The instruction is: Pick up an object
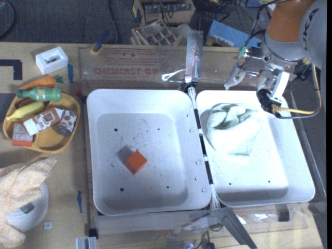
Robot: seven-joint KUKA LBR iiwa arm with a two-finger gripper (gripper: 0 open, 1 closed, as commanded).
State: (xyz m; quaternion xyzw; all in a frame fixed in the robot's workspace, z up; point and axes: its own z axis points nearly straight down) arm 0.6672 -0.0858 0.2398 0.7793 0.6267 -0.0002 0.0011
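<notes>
- Gripper [243,78] up at the far edge of the right bin [298,154], hanging over the rim, fingers spread apart, nothing between them.
- Grey arm with its orange band [288,15] coming in from the far right corner of the bench, a yellow cable [295,111] looping off the wrist over the bin's right rim.
- Just below the gripper, a crumpled white cloth [233,128] with a greenish fold, lying in the far left part of the right bin, close against the wall shared with the left bin.
- Across that shared wall, in the left bin [104,113], an orange cube [137,162] near the middle, a touch toward the near left, with a small grey block [124,153] touching its far left side.
- Well apart from the gripper, that cube, a full bin away.
- Beyond both bins, a clear plastic sheet [135,66] with red lettering flat along the far edge of the bench.
- At the bench's left edge, a yellow bowl [52,141] heaped with toy food, a green bottle [40,94] and a banana [23,109] on top.
- Small white box [51,59] near the far left corner.
- Fuzzy cream cloth [21,191] bunched at the near left corner.
</notes>
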